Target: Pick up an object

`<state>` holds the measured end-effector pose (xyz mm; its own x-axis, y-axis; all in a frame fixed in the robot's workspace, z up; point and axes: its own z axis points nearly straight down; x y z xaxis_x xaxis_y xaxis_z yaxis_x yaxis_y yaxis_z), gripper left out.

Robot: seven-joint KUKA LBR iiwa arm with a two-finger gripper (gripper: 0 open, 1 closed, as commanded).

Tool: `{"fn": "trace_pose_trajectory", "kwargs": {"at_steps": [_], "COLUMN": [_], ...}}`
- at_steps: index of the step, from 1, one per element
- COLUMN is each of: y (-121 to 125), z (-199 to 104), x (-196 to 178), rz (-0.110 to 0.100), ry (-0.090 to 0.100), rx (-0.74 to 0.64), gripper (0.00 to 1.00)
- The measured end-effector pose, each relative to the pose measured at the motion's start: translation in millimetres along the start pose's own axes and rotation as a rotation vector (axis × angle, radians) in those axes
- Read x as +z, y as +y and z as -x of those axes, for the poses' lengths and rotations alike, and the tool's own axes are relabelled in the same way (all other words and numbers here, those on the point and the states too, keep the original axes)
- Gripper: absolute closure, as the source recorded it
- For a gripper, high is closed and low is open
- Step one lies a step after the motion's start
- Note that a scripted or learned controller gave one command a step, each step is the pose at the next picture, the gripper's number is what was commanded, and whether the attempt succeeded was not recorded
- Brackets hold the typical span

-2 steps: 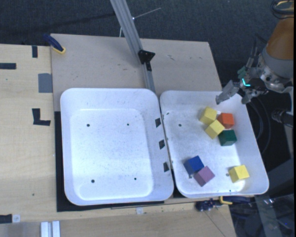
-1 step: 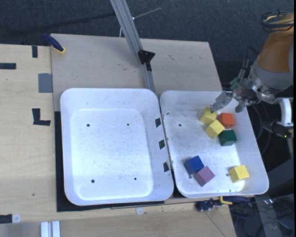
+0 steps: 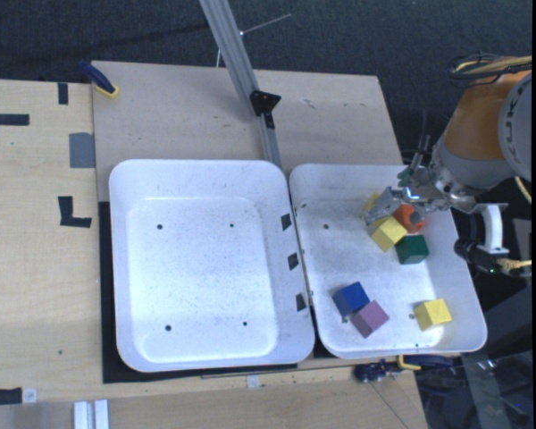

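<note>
Where blocks (image 3: 397, 231) cluster, perhaps pincer (image 3: 409, 200).

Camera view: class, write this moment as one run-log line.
arm: over right bin | gripper: low at block cluster | grasp: unclear | left bin: untouched

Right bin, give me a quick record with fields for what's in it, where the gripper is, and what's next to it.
right bin: holds all the blocks
near gripper: yellow block, green block, orange block
front of bin: blue block touching purple block; another yellow block apart
gripper: low over the back cluster; grasp cannot be told
left bin: beside it
</note>
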<state>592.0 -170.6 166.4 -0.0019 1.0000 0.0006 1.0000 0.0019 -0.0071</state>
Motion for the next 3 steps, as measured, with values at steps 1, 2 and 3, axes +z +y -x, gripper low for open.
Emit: {"fn": "trace_pose_trajectory", "kwargs": {"at_steps": [1, 2, 3], "y": [1.6, 2.2, 3.2], "z": [0.3, -0.3, -10.8], "x": [40.8, 28.5, -28.1], "rz": [0.009, 0.009, 0.012], "ry": [-0.005, -0.003, -0.001], "rx": [0.000, -0.001, -0.001], "gripper": [0.00, 1.00, 1.00]}}
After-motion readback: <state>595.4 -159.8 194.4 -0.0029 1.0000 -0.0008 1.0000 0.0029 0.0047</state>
